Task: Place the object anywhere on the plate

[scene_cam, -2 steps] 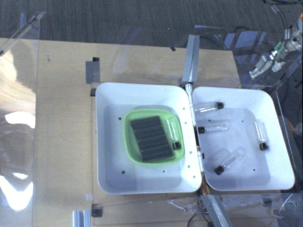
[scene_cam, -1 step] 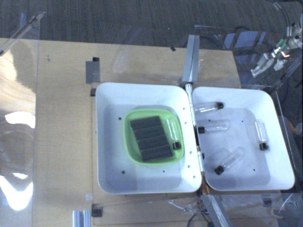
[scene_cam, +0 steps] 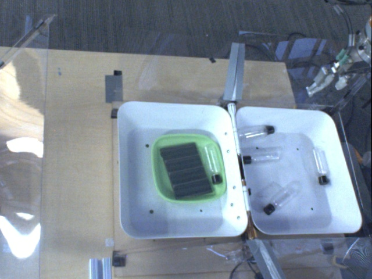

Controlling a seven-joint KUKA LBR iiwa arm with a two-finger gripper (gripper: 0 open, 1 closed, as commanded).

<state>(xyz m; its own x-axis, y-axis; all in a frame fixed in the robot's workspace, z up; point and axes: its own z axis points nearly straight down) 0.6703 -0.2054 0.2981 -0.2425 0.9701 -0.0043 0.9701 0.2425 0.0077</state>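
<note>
A lime-green square plate (scene_cam: 158,179) sits in the left bin (scene_cam: 133,214). A dark ridged block (scene_cam: 186,170) lies on it, filling most of the plate. A clear tube with a black cap (scene_cam: 213,163) rests on the plate's right side, beside the block. Several more clear capped tubes lie in the right bin (scene_cam: 343,214), among them one (scene_cam: 256,133) near its back left and one (scene_cam: 280,197) near the front. My gripper (scene_cam: 328,79) hangs at the upper right, beyond the right bin's back corner and away from all the tubes.
A grey metal bar (scene_cam: 234,74) runs from the back of the bench to the seam between the bins. Cables (scene_cam: 343,7) trail at the top right near the arm. Bare wooden bench (scene_cam: 64,156) lies left of the bins.
</note>
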